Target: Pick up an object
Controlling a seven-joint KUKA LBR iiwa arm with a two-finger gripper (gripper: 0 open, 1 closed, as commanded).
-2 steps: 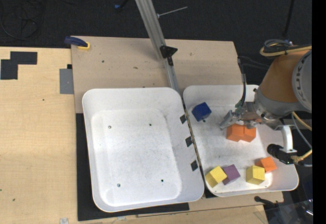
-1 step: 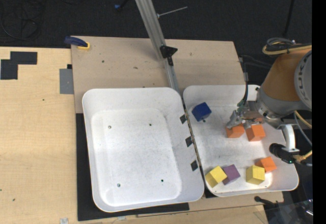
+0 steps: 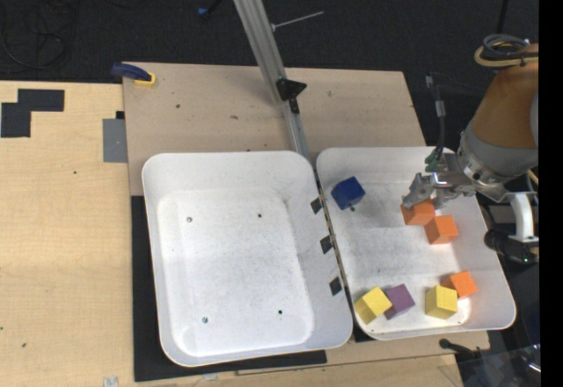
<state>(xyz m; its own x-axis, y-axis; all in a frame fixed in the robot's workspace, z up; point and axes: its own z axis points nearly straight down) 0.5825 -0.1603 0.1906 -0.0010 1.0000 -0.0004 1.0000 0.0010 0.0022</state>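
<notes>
In the right bin, the gripper sits directly over an orange block, its fingers spread apart around the block's top; another orange block lies just beside.

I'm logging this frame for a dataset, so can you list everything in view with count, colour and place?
Shallow plastic bins: 2, white, side by side on the bench; left bin, right bin.
Blue block: 1, blue, upper left of right bin.
Orange blocks: 3; one under the gripper, one beside it, one near the bin's lower right.
Yellow blocks: 2, along the right bin's lower edge.
Purple block: 1, touching the left yellow one.
Aluminium rail: 1, silver, slanting from the top toward the bins.
Clamp: 1, blue and yellow, bench's far left corner.
Arm: 1, grey and orange, from right.
Gripper: 1, over the right bin.
</notes>
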